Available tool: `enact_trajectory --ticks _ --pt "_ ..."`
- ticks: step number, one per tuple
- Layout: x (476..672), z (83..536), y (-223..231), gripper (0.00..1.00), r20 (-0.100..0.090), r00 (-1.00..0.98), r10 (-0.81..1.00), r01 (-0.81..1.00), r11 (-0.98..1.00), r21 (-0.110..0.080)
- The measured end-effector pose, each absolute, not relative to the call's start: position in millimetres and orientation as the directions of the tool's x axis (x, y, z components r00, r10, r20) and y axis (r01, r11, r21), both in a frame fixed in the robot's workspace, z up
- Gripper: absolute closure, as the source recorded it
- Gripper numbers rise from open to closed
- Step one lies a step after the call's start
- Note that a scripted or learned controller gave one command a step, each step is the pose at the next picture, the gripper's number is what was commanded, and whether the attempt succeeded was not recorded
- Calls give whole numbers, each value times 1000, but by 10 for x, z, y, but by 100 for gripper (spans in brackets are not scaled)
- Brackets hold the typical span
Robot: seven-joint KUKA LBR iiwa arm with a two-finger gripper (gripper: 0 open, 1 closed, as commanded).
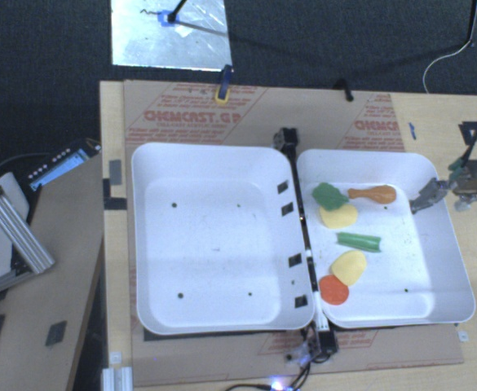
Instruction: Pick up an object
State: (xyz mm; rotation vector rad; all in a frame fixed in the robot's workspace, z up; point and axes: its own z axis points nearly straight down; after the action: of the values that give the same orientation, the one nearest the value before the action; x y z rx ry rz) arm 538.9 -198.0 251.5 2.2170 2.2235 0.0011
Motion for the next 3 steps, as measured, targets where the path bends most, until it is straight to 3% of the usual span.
enact_trajectory --ticks 1,2,3 --pt "5399 2628 -1980 100 -2 -7 1000 1000 7 5" --pt "5254 4362 -2059 100 -9 -5 1000 1000 5 21" --pt "4858 4638 -1956 100 -2 -5 1000 1000 5 7"
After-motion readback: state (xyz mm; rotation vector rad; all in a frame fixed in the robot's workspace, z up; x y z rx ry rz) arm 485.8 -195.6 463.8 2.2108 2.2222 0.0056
